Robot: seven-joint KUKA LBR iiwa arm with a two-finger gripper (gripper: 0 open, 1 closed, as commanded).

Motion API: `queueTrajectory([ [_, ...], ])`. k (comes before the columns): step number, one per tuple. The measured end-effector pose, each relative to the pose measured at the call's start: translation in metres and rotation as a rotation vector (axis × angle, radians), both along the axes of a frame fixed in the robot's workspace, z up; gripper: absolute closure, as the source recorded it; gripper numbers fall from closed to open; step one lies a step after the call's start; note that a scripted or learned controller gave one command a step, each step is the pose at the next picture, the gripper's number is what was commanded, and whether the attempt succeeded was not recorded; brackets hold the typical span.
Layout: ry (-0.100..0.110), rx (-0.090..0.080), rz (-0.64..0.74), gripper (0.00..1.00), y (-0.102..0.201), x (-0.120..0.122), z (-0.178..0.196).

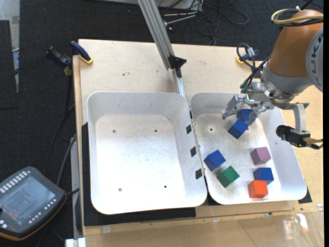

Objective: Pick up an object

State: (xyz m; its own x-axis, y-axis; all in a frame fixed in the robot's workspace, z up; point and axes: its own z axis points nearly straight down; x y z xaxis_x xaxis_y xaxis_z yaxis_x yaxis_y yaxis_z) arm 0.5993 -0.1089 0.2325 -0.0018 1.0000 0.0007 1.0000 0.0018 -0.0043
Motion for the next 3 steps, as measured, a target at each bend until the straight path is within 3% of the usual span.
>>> queueTrajectory([
  [1, -0.004, -0.001, -0.001, 0.00, 0.000, 0.001, 0.003],
  [3, 0.000, -0.001, -0.003, 0.00, -0.001, -0.011, -0.094],
])
